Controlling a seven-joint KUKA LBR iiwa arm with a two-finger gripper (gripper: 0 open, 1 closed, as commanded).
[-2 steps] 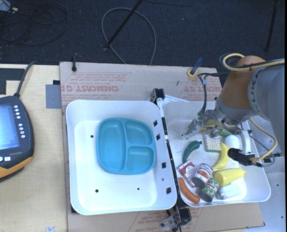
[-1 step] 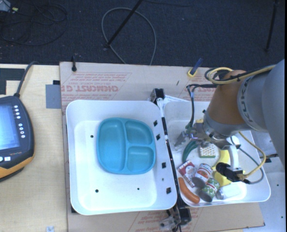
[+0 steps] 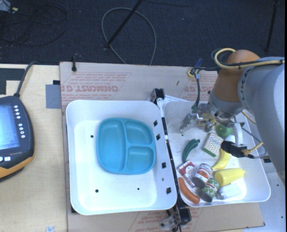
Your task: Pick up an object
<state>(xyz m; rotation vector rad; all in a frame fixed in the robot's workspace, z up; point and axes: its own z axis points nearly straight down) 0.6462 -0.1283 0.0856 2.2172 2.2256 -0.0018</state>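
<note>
Gripper [image 3: 189,122] low in the right bin [image 3: 175,111] — above green pepper [image 3: 190,149]

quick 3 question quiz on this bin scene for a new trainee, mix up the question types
1. True or false: the blue divided tray lies in the right bin.
2. Which lies nearest the claw? A) green pepper B) hot dog C) yellow block
3. Fill in: the tray has ___ compartments.

Key: 1 false, it lies in the left bin. 2 A. 3 three.
</note>
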